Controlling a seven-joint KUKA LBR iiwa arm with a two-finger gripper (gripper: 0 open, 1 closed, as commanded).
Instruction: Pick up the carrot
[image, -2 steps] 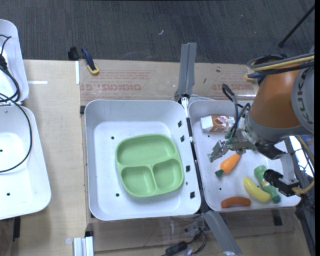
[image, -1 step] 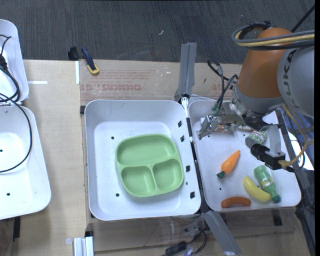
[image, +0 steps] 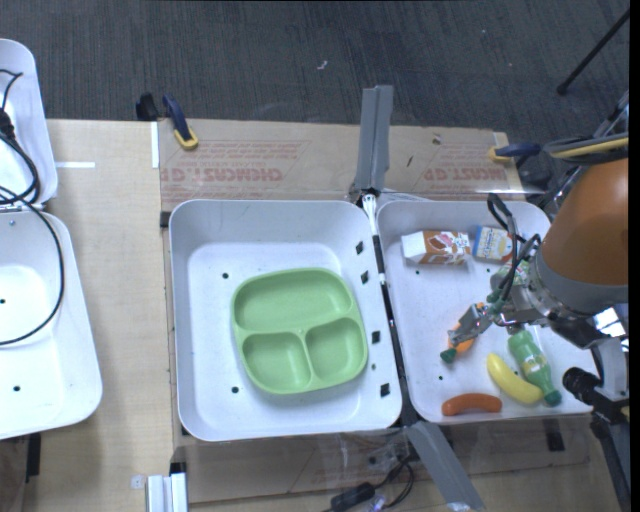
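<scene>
The gripper (image: 487, 318) sits low in the right bin (image: 425, 385), and its fingers look clenched on the top of the carrot (image: 462, 338), which slants down and away from them toward the divided green plate (image: 298, 329) in the left bin (image: 200, 300). On the side of the carrot away from the plate lie a green bottle (image: 530, 362) and a banana (image: 513, 381), with a sausage (image: 472, 404) below. Farther back rest a brown carton (image: 436, 247) and a blue-white carton (image: 492, 243); their print is unreadable. The cardboard (image: 270, 160) behind the plate carries reversed red lettering.
</scene>
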